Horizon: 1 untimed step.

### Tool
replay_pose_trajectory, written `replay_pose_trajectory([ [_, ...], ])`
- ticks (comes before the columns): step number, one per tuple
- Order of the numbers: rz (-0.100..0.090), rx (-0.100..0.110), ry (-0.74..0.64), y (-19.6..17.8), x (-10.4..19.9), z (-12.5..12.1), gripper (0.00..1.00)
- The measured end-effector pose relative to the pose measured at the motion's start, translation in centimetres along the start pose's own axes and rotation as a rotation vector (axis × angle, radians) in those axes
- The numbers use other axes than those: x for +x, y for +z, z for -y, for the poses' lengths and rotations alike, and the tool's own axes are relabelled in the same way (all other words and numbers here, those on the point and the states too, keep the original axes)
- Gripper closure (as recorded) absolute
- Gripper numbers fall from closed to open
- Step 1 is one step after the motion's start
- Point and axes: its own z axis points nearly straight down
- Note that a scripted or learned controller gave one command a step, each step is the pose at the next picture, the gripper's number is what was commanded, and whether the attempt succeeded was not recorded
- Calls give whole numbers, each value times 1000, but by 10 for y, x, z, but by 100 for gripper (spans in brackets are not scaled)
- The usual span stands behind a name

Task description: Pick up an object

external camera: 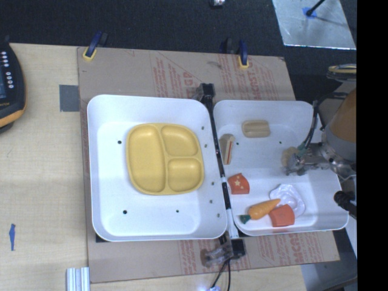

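The right bin (267,109) holds several toy foods: a tan bread piece (256,128) at the back, a hot dog (227,148) against the left wall, a red wedge (239,183), an orange carrot (262,210), a red block (282,216) and a clear crumpled plastic piece (288,194). My gripper (295,161) hangs low over the right part of this bin, between the bread piece and the plastic piece. I see nothing between its fingers.
The left bin (109,214) holds a yellow divided plate (164,158). A black and orange handset (8,83) lies at the bench's left edge. Clamps (242,56) pin the cardboard at the back. The arm's body (342,126) stands over the right bin's right rim.
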Motion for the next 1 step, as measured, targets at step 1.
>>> replay_pose_trajectory([
  [1,-1,-4,-4,0,22,-56,100],
])
